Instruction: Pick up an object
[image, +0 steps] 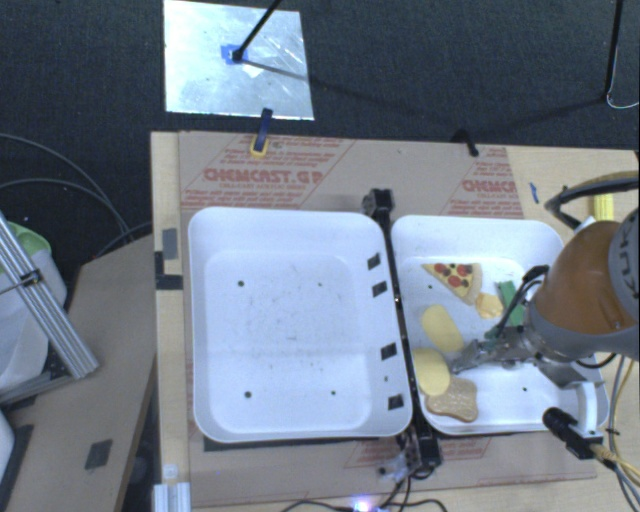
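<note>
The right bin (540, 238) holds several toy foods. A pizza slice (455, 276) lies near its back, with a small yellow piece (488, 306) and a green item (506, 294) beside it. A yellow oval (440, 326) and a yellow disc (432, 373) lie along the bin's left side. A tan bread-shaped piece (455, 403) sits at the front left corner. My gripper (462, 362) reaches in from the right, low over the bin. Its tip is between the yellow disc and the tan piece, close to both. I see nothing held in it.
The left bin (290, 320) stands beside the right one, with a black divider with clips (392, 320) between them. The grey and orange arm (590, 300) covers the right bin's right side. Cardboard lies under both bins.
</note>
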